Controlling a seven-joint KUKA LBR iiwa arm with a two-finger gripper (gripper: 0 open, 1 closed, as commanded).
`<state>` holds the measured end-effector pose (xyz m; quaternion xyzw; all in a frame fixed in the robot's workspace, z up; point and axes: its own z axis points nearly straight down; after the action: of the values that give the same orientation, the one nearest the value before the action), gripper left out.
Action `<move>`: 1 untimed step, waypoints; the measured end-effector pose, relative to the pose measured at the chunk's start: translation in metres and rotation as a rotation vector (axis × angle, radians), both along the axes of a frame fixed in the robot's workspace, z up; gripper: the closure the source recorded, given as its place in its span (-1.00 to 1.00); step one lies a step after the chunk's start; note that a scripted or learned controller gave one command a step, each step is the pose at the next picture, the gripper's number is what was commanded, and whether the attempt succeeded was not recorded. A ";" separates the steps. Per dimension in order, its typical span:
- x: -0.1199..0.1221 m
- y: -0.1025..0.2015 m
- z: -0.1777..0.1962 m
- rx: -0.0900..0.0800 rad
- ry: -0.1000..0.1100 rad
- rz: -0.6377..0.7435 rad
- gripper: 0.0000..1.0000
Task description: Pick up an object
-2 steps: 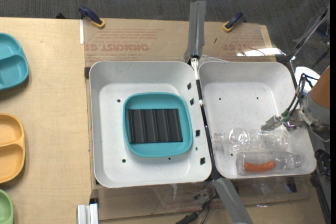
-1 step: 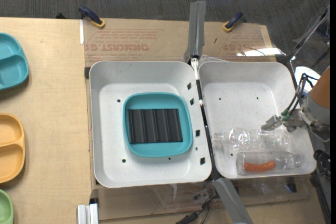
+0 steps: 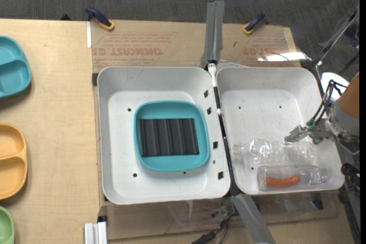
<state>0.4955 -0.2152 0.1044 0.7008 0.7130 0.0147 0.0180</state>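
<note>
Pincer (image 3: pixel 297 134) at right bin's (image 3: pixel 269 88) right side, finger state cannot be told; clear plastic bottle (image 3: pixel 291 175) with orange item inside lies near front wall, so descend centred across its body before closing.

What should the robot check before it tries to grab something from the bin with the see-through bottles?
1. Things to pick are in the right bin: ok. A clear plastic bottle and a clear bottle with an orange piece inside lie near its front.
2. Gripper is over that bin: ok, near its right side, just above the clear plastic bottle.
3. Fingers open or shut: cannot tell.
4. Something already held: cannot tell; nothing is seen between the fingers.
5. The two bottles are apart enough to grab one: not ok, they lie close together.
6. Teal tray is out of the way: ok, it sits in the left bin.
</note>
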 end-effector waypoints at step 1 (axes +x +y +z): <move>0.000 0.000 0.000 0.000 0.000 0.002 -1.00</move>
<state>0.4955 -0.2152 0.1044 0.7002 0.7136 0.0145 0.0180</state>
